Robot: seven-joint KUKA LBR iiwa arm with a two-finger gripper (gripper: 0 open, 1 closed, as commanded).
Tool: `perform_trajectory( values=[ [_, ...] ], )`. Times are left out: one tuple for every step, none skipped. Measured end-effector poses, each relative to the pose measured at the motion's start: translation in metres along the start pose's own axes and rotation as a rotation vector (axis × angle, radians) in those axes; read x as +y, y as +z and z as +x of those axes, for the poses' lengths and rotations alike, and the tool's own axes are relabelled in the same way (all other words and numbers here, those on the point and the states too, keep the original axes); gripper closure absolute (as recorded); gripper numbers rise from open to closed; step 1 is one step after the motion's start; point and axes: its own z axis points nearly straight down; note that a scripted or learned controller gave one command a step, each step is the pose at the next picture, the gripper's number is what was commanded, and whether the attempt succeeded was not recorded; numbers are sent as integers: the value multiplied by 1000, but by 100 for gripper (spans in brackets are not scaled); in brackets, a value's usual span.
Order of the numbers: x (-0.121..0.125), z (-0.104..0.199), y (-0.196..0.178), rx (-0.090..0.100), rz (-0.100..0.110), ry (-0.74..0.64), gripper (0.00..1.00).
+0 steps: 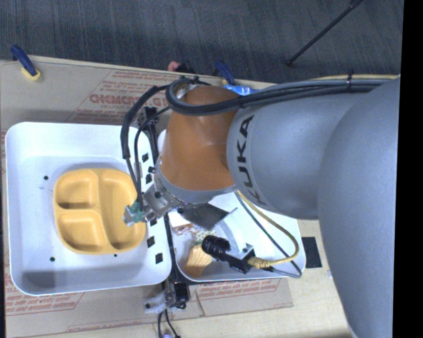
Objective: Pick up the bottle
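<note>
My gripper (136, 213) hangs low over the left bin (32, 145), at the right rim of a yellow divided plate (92, 209) that lies there. The grey arm with its orange band (198, 143) reaches in from the right and covers most of the right bin (225, 276). In the uncovered strip of that bin, under the wrist, a yellow-orange object (197, 258) and a small brownish item (184, 232) lie close together. I cannot make out which of them, if either, is the bottle.
The wall between the two bins (166, 246) runs just right of the gripper. Cardboard (110, 92) lies under both bins. Blue clamps (25, 61) sit at the bench's far edge.
</note>
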Motion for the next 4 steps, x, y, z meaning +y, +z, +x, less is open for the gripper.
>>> perform_trajectory(
  values=[
    [-51, -88, -28, -4, -4, -146, 100],
    [-60, -103, -21, -2, -2, -694, 100],
    [-40, -68, 39, -1, -1, -964, 100],
    [-63, -109, -8, -7, -3, -1132, 100]
  ],
)
